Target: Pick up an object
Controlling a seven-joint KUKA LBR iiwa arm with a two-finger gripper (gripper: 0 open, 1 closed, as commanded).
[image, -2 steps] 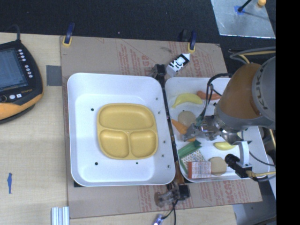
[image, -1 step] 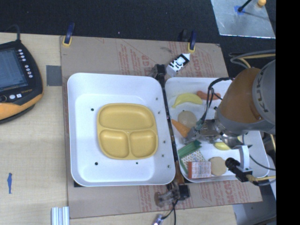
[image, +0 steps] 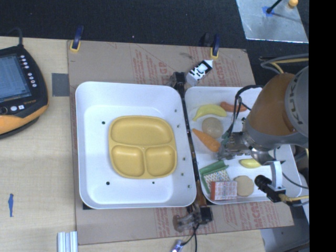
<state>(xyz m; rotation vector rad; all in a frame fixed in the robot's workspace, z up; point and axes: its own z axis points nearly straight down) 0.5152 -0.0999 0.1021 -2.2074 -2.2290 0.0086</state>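
Down inside the right bin (image: 273,196), with the hand (image: 231,147) low among the toy food near the bin's middle. Cannot tell how far open the hand is, nor whether anything is caught in it: hidden under the wrist and the grey-and-orange arm (image: 275,112) from this angle. Appears to touch or nearly touch the orange carrot (image: 206,139), just left of the hand; contact not certain.

Around the hand, taking it as the landmark: beige round piece (image: 212,125) just up and left of it; yellow banana (image: 209,111) farther up; a small orange-red piece (image: 230,107) beside the banana, above the hand and partly behind a black cable. Below and left of the hand, a green item (image: 212,167); below that, a red-and-white packet (image: 223,189). Just right of the hand and slightly lower, a small yellow piece (image: 250,163). Lower right of the hand, a tan round cookie-like piece (image: 243,185).

Well to the left of the hand, the left bin (image: 89,140), holding a yellow divided plate (image: 143,146) with three compartments. Both bins on brown cardboard over the tabletop (image: 37,182). Far left of the hand, at the tabletop's edge, a teach pendant (image: 18,91) with a screen.
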